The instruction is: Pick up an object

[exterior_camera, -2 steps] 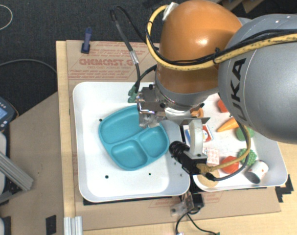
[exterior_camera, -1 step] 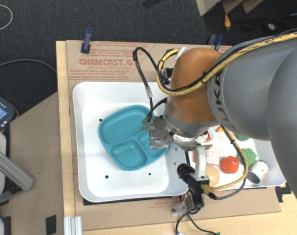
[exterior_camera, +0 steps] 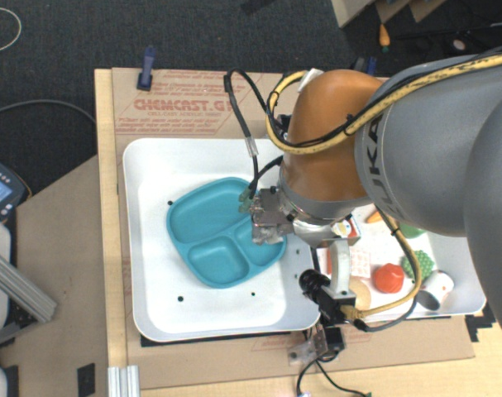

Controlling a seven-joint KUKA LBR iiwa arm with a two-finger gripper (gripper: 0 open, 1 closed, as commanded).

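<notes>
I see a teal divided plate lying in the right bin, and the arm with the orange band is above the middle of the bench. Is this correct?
Not quite. The camera view shows the teal divided plate in the left bin, not the right one. The rest holds: the arm with the orange band is above the middle of the bench.

A teal divided plate (exterior_camera: pixel 211 240) lies flat in the left white bin (exterior_camera: pixel 151 222), open side up. Its right edge is hidden beneath the arm's wrist
</notes>
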